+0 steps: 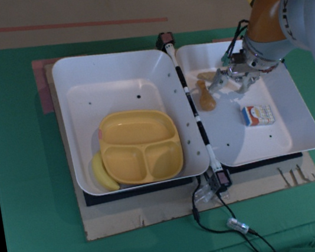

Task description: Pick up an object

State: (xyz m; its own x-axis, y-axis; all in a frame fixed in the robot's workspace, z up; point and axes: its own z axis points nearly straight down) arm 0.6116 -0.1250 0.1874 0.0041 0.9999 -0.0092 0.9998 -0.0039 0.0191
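Overhead, the pincer (232,81) hovers just beside a tan wooden piece (205,97).

Arm reaching in from the right, wrist bent downward

The grey KUKA arm (304,2) with its orange band (266,5) slants down and leftward, its two-finger metal gripper (232,81) low, its thin fingers (217,82) splayed apart.

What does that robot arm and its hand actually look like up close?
The arm is a thick, rounded grey tube with an orange band above the wrist and dark lettering on its side. Black cables loop alongside the wrist. The hand is a small metal-grey assembly with thin prongs.
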